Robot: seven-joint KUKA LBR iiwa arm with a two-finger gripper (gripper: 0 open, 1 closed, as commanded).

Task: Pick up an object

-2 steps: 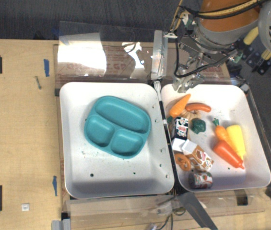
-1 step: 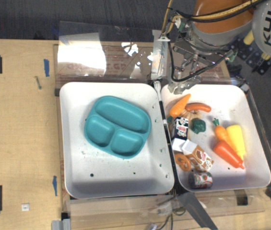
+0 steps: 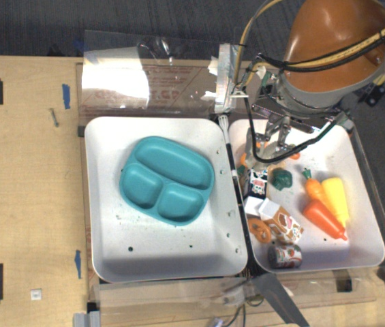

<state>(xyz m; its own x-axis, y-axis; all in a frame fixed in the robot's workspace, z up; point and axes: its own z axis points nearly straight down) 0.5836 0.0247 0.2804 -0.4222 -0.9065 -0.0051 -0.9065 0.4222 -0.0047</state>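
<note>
Camera view: gripper (image 3: 268, 144) low in right bin (image 3: 366, 203), finger state unclear; small green toy (image 3: 282, 178) just beside, at five o'clock.

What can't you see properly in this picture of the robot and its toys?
- Pincer: its tips blur into cables and the arm's shadow, so open or shut is unclear.
- Small toys along the right bin's left wall: too small to name.
- Can: label unreadable.
</note>
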